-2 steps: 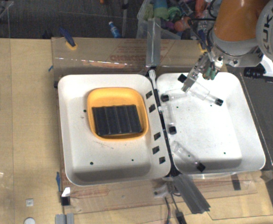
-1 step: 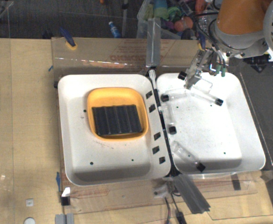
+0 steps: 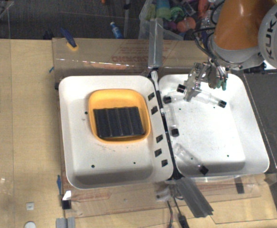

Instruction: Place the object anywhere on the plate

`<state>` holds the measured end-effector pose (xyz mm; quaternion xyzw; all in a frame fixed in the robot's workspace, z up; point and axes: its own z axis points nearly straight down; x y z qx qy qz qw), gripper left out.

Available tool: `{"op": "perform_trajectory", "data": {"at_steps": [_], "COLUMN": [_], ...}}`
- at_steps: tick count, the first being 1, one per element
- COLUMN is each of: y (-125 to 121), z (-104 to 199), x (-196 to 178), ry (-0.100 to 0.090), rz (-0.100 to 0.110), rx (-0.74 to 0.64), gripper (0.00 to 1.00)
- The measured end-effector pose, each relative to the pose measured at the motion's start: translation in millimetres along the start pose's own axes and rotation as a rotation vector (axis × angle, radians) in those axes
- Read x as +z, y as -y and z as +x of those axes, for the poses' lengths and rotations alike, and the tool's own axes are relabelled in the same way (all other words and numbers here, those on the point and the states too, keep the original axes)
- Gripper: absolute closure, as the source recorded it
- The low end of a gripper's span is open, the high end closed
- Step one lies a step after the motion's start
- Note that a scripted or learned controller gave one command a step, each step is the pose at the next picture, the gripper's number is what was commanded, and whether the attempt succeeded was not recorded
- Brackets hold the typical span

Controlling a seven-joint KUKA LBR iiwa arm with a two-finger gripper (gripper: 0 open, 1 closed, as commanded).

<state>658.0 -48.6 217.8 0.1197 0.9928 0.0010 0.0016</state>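
gripper over the right bin, dark object on the plate

the gripper (image 3: pixel 191 90) hung low over the far part of the right bin (image 3: pixel 233 141), close to its back wall. above it the grey arm (image 3: pixel 271 23) with its orange band (image 3: pixel 235 18) came in from the upper right corner of the view. the metal fingers (image 3: pixel 189 93) pointed down and a little toward the divider (image 3: pixel 160 122) between the two bins. i could not tell how far they were opened, because they were small and partly blurred, and nothing clear was visible between them.

the task's thing, a dark ribbed object (image 3: pixel 118 121), was well apart from the gripper, to its left and nearer to the camera. it lay flat on the yellow plate (image 3: pixel 100 99), inside the rim, touching the plate floor. the plate stood in the left bin (image 3: pixel 74 151), on the other side of the divider from the gripper.

below the gripper the floor of the right bin showed only small dark marks. both bins rested side by side on the worktop (image 3: pixel 20 127). behind the gripper, past the back edge of the bins, a container with colourful toys (image 3: pixel 181 4) stood.
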Motion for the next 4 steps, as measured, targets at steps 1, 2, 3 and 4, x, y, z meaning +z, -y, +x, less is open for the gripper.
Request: {"op": "perform_trajectory", "data": {"at_steps": [1,2,3,4], "y": [-2.1,-3.5,-3.7,2.4], "z": [-3.7,-2.4,-4.2,-3.5], "x": [-37.9,-25.3,-51.2,-24.6], "ry": [0.005,0.0,0.006,0.0], "rz": [-0.001,0.001,-0.001,0.0], "rx": [0.053,-0.011,-0.017,-0.062], "gripper": [1.0,1.0,1.0,1.0]}}
